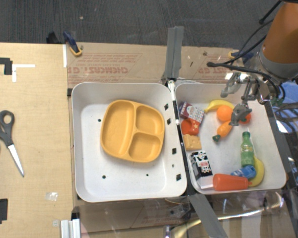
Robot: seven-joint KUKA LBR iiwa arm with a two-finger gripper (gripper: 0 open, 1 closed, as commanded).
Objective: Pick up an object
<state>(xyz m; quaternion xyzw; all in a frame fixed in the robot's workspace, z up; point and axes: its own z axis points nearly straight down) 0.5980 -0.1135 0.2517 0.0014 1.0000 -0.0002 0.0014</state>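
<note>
Orange-red tube at the right bin's front edge, green bottle behind it. Gripper low over the bin's far part, just beside an orange; open or closed cannot be told.

smooth yellow plastic tray, glossy white plastic bins, pale matt wood bench, shiny metal scissors.

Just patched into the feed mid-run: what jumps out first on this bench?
The yellow divided plate dominates the left bin, sitting alone near its middle. The right bin is crowded with toy food: an orange, a banana, a green bottle, a red carrot. The gripper hangs over that bin's far end, by the orange.
</note>
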